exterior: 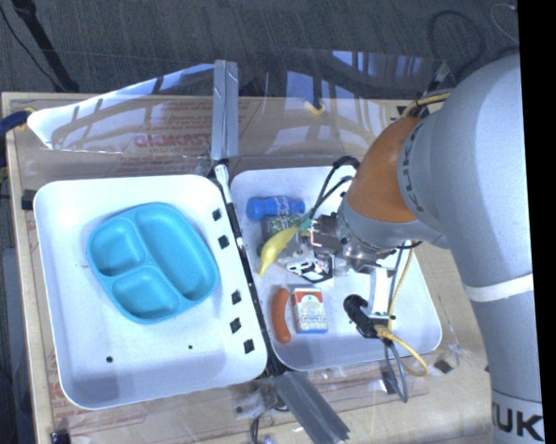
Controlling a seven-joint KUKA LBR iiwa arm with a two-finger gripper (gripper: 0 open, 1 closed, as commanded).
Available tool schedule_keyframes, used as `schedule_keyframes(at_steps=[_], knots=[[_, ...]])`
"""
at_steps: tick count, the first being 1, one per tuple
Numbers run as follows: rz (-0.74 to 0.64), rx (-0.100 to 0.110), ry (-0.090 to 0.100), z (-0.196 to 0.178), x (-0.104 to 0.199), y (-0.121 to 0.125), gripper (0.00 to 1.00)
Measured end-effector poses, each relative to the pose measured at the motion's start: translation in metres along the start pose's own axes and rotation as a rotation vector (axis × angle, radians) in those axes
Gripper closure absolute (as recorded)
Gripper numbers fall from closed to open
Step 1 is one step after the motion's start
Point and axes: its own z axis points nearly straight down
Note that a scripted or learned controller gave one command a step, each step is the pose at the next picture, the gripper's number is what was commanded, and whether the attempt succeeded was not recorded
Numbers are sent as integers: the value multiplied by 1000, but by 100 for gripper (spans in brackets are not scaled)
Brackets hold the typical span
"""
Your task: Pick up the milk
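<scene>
The arm (462,158) is reaching in over the right bin (416,297) on the desk (130,408), and the tool (310,258) is hanging low above the cluster of items near that bin's middle. Whether its tips are apart or together, I cannot tell, since the wrist and its cables are covering them. The milk (309,311), a small carton with a red and white face, is lying flat just below the tool, touching or nearly touching the sausage (281,315) on its left side. A banana (278,245) and a blue bottle (275,207) are sitting further up the bin; the left bin (70,356) is carrying a blue divided plate (152,261). To do this step well, the tool is probably needing to shift a little toward the near edge so it is centring over the carton, then turning so it is closing across the carton's narrower width. Descending squarely matters, because the sausage beside it is leaving little room on that side and could get pinched or nudged instead.
</scene>
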Motion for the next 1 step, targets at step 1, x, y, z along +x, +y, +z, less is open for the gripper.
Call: schedule_keyframes(at_steps=[1], knots=[[-54, -5, 1, 8, 7, 38, 0]])
